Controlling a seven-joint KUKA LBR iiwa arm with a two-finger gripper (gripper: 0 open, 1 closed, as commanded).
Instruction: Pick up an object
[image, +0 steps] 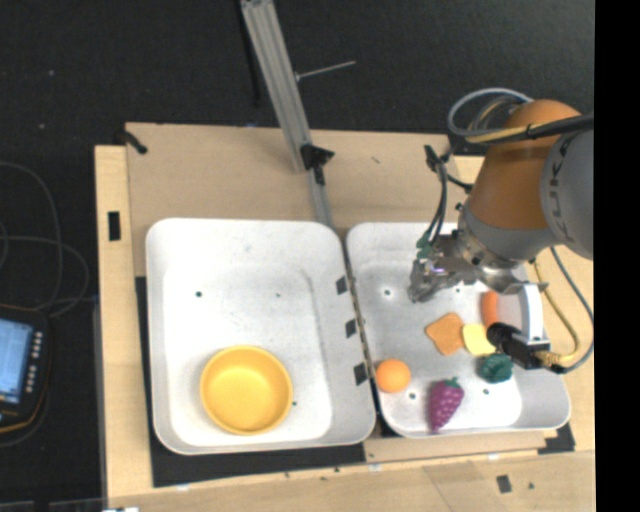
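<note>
While the arm (520, 190) reaches in from the right, the scene reads as below.

Arm: grey body with orange band, hanging over the upper part of the right bin (380, 250).

Pincer: the gripper (428, 280) sits low over the right bin's upper middle, fingers pointing down toward the bin floor. At this size the fingers blur into one dark cluster; I cannot tell whether they are apart or together, and nothing is seen between them.

Candidate objects, all in the right bin:
- orange wedge (445, 333): just below and slightly right of the gripper, near but apart from it; closest item.
- yellow piece (478, 340): touching the wedge's right side.
- small orange-red piece (490, 305): right of the gripper, beside the arm's white fitting.
- dark green piece (494, 368): below the yellow piece, partly covered by a black part of the arm's cabling.
- orange ball (392, 376): at the bin's lower left, against the wall next to the divider, well below the gripper.
- purple grape bunch (445, 402): lower middle, near the front rim, farthest from the gripper.

Left bin (240, 260): holds a yellow bowl (246, 389), upright, in its lower middle.

Bench: tan board (220, 170) under both bins.
</note>
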